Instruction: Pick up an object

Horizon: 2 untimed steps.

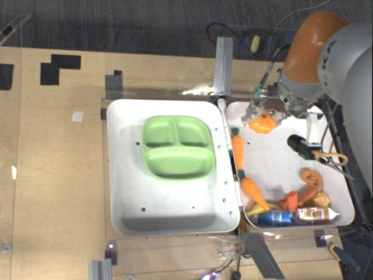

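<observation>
A pale wooden worktop (58, 174) is observed, with black patches (59, 67) marked at its upper left. The left bin (125, 209) is seen to hold a green divided tray (176, 146), lying flat near its centre.

In the right bin (274, 162), a slim carrot (237, 151) is noted against the left wall, with a thicker carrot (254, 192) below it. The tool (265, 111) is positioned over the upper part of this bin. A small orange object (262, 125) is found directly beneath it, touching or nearly so. Whether the tool is clenched or released cannot be told, and no grasp is confirmed.

Along the lower edge, a blue bottle (275, 217) and a brown-and-white bottle (315, 215) are recorded lying end to end. An orange ring-shaped piece (312, 178) lies above them, towards the right.
</observation>
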### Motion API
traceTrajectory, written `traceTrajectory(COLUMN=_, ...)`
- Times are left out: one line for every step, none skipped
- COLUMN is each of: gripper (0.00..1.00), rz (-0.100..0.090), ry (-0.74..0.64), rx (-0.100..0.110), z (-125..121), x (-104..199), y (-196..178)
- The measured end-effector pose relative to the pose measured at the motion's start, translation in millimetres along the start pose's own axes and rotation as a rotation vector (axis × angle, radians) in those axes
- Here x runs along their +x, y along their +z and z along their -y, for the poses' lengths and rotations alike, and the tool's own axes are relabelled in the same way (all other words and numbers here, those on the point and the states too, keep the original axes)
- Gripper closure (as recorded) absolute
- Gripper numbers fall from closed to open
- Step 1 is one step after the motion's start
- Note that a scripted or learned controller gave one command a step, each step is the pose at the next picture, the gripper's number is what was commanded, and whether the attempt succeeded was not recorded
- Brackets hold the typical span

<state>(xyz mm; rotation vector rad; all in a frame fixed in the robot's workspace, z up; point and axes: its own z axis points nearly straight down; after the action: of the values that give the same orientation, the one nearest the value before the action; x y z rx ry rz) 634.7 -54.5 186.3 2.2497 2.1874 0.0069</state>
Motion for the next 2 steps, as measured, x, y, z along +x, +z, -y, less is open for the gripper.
traceTrajectory(gripper=1.0, rz=0.001, ry=0.172, rx=0.0, z=-2.9, x=-22.4, y=-76.7)
traceTrajectory(gripper=1.0, rz=0.002, ry=0.162, rx=-0.004, z=-4.3, x=-20.8, y=-88.1)
